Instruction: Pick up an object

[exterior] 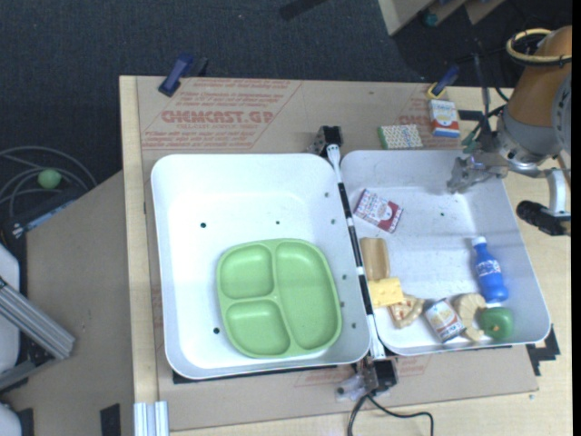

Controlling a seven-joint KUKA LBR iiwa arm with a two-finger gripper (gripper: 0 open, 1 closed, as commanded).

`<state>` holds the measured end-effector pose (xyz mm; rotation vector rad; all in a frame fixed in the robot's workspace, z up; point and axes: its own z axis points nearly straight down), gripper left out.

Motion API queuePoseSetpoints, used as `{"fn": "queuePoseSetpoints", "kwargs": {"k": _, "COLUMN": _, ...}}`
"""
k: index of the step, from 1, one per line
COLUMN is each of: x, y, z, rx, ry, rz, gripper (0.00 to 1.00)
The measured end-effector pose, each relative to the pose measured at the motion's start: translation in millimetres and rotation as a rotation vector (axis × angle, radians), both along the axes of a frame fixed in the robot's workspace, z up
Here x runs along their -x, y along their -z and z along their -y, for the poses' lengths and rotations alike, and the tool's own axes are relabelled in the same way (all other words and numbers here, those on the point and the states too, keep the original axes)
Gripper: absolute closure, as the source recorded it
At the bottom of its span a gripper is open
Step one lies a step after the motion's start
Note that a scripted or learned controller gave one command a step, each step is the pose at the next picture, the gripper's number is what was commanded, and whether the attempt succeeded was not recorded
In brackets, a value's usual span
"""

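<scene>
camera view, blue bottle (488, 269) with white label lying in right bin (427, 166), fingers (465, 174) near far wall, cannot tell their state

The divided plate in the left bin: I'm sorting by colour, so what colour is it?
Light green, plain, seen in the camera view: the divided plate.

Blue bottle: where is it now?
The blue bottle lies in the right bin, near its right wall, just above the green apple.
</scene>
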<state>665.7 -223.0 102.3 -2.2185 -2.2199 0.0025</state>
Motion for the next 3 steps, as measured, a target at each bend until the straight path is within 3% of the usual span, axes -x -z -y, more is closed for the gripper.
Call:
{"fn": "queuePoseSetpoints", "kwargs": {"k": 1, "x": -1.5, "y": -1.5, "z": -3.4, "rx": -0.007, "ry": -0.002, "rz": 0.000, "gripper": 0.00}}
{"fn": "queuePoseSetpoints", "kwargs": {"k": 2, "x": 95.1, "y": -69.5, "z": -1.5, "rx": 0.002, "ry": 0.001, "rz": 0.004, "gripper": 0.00}}
{"fn": "queuePoseSetpoints", "kwargs": {"k": 3, "x": 97.3, "y": 10.7, "z": -5.6, "rx": -0.004, "ry": -0.001, "rz": -0.001, "gripper": 0.00}}
